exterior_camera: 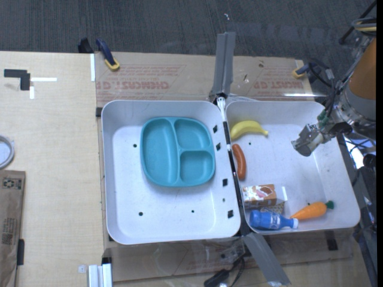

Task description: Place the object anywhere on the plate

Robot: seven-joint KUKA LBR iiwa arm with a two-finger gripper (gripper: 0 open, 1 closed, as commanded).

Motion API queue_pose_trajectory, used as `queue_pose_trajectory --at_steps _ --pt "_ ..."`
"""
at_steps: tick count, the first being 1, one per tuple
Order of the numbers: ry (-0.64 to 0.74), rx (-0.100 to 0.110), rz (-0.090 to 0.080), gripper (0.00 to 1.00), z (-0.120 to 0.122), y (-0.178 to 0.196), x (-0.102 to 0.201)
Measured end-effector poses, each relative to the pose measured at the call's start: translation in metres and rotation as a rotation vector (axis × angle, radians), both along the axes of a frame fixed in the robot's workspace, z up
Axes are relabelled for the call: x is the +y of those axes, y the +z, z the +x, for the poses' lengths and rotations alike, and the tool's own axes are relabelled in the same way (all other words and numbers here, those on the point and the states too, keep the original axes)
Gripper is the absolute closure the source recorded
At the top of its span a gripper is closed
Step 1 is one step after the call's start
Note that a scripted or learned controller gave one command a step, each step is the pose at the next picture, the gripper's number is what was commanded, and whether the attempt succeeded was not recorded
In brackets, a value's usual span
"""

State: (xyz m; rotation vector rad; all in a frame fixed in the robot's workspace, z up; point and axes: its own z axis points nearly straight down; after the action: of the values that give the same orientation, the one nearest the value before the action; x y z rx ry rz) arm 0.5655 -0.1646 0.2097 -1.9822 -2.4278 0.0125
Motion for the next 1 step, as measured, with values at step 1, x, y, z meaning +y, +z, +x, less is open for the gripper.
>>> queue_pose_trajectory --at_steps 1 --pt "0.037 -0.006 0.001 1.0 0.0384 0.0347 0.1139"
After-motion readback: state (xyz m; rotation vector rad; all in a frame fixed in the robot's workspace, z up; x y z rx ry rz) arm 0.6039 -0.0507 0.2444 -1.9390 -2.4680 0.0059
